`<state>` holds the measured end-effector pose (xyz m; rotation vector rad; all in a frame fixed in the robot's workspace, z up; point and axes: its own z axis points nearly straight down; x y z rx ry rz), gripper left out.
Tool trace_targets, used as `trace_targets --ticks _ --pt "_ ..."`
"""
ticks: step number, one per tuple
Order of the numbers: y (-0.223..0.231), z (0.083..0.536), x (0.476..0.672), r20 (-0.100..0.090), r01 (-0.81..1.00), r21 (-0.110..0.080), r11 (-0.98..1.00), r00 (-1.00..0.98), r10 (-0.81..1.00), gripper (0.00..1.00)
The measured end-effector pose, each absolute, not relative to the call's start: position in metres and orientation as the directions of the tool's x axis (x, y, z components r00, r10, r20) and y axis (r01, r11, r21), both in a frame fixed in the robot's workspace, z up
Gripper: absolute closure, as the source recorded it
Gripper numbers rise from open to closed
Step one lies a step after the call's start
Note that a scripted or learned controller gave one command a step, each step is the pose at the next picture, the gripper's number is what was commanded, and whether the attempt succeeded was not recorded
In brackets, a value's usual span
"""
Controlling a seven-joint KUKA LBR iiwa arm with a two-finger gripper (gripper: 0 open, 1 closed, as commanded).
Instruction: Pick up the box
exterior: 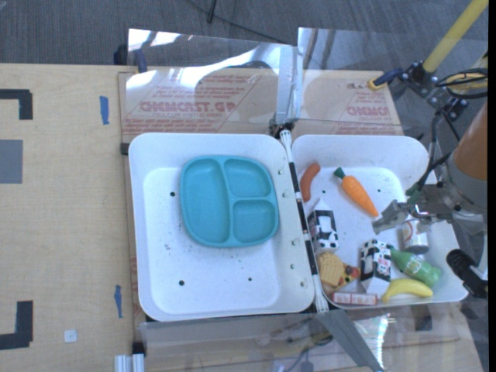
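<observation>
Two black-and-white cow-patterned boxes lie in the right bin (pixel 353 149). One box (pixel 324 231) sits near the bin's left wall, the other box (pixel 377 260) lies toward the front middle. A small flat red-and-white box (pixel 354 297) rests against the front rim. My gripper (pixel 397 220) hangs over the right half of this bin, just above and right of the second cow-patterned box and below the carrot (pixel 358 194). Nothing is visibly held in it.
Around the boxes lie an orange-red sausage (pixel 309 180), a green bottle (pixel 415 266), a banana (pixel 408 289) and a waffle-like biscuit (pixel 332 268). A teal divided plate (pixel 229 200) sits in the left bin (pixel 155 231). A yellow pole and cables stand at the far right.
</observation>
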<state>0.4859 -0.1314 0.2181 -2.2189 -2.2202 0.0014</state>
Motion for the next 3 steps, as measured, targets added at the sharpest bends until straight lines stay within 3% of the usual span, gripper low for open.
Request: trace_targets --ticks 1,2,3 --pt "-0.132 0.313 0.502 -0.001 0.985 0.001 -0.174 0.174 0.985 0.0" --pt "-0.177 0.111 0.481 -0.001 0.879 0.002 -0.477 0.477 0.879 0.0" --pt "-0.196 0.235 0.48 -0.001 0.8 -0.001 -0.6 0.6 0.8 0.0"
